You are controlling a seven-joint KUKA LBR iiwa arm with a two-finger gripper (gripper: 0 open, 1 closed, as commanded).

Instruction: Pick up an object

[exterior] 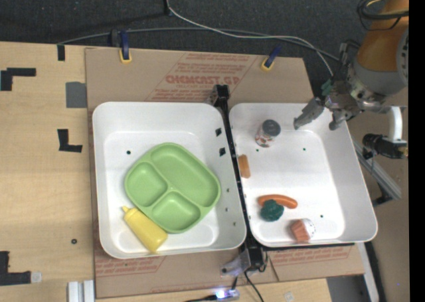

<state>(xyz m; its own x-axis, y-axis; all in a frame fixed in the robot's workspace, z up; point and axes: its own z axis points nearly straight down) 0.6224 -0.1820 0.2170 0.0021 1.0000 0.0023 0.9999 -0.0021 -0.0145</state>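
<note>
Wooden bench (40, 181) below, a sheet of brown cardboard (192, 78) laid on it, and two shallow white bins side by side on top. Left bin (106, 128) carries a green divided plate (172, 188), and a yellow squeeze bottle (144, 229) lies at the plate's lower left edge, near the bin's front corner. Over to the right bin (345, 181) — a small jar with a grey lid (267, 132) sits near the back, a little orange piece (244, 166) lies close against the left wall, and toward the front an orange carrot-like stick (279, 200) touches a dark green lump (271, 211), with a reddish block (302, 229) just beside them. And the gripper (324, 116) — it hangs over the back right corner of the right bin, fingers spread apart, nothing between them, well clear of the jar and the front cluster. Grey arm with its orange band (382, 45) reaches in from the right.
</note>
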